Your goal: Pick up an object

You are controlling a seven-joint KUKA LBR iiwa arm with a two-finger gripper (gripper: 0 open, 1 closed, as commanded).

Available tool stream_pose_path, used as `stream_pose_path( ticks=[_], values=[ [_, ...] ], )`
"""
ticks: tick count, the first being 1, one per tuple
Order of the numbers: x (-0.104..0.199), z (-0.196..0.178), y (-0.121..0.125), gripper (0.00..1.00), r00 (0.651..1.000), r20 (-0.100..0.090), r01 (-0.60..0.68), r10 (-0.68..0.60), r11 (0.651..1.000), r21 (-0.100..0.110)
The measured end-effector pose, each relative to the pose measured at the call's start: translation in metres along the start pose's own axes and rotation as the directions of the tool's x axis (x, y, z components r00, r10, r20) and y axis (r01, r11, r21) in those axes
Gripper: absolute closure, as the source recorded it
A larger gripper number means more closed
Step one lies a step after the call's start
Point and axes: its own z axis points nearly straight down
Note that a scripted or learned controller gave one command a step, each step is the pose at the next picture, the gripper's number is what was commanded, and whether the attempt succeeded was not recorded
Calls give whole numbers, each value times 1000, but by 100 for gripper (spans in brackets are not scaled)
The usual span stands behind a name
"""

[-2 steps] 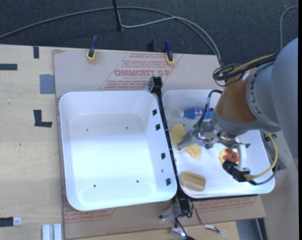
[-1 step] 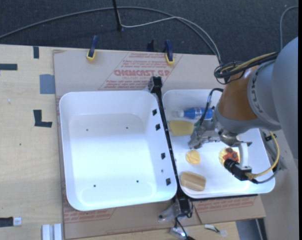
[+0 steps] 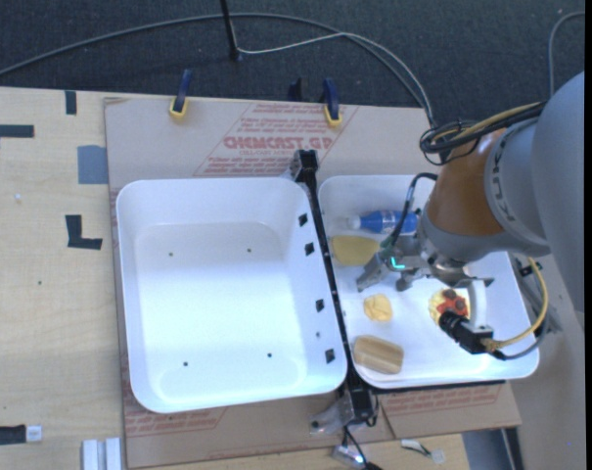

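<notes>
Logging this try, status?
Pincer low in right bin, open, holding nothing. Small yellow piece just below it. Wooden block nearby.

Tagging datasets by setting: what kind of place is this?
Likely a robotics lab's bin-picking test bench. Two shallow white plastic bins sit side by side on a printed cardboard sheet clamped to a pale wooden bench, with loose cables on dark carpet behind.

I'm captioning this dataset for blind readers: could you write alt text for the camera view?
A grey robot arm reaches from the right into the right bin, its end effector low among a wooden block, a small yellow piece, a pale yellow object and a blue-capped bottle. The left bin sits alongside it.
</notes>
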Motion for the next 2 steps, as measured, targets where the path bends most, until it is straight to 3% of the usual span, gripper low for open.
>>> stream_pose_path(
  ticks=[1,2],
  values=[
    [-12,9,34,0,1000,0,0,0,1000,0],
    [-4,9,83,0,1000,1,1,-1,1000,0]
  ],
)
